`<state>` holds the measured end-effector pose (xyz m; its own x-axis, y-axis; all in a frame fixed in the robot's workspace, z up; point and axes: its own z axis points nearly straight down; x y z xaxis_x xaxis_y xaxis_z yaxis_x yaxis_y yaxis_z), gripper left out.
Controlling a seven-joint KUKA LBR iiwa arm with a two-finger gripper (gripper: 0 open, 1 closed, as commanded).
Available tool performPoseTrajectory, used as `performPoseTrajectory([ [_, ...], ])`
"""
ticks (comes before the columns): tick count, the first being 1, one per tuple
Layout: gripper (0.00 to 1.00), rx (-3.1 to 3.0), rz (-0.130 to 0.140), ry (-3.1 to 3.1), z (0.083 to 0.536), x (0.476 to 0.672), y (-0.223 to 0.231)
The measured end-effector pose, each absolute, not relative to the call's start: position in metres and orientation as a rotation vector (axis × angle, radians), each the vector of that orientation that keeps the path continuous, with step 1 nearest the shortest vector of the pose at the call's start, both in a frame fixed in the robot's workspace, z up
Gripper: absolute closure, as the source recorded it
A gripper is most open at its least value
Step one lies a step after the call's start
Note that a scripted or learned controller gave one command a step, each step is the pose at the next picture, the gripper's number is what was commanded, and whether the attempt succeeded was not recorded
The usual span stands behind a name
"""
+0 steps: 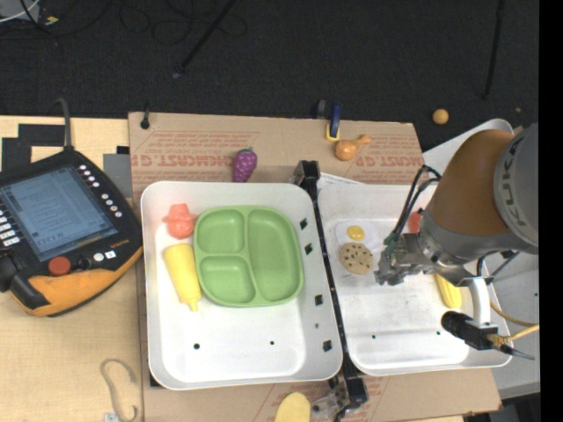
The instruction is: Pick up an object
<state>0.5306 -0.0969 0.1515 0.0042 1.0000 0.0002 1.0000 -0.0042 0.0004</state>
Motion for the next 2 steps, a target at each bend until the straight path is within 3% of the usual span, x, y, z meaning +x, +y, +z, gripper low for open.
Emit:
performPoseTrajectory([
  [1, 1.0, 2.22, 0.004, 2.218, 0.213, 0.537, -0.1],
  [2, 1.0, 2.223, 0.0, 2.221, 0.228, 0.537, -0.101],
])
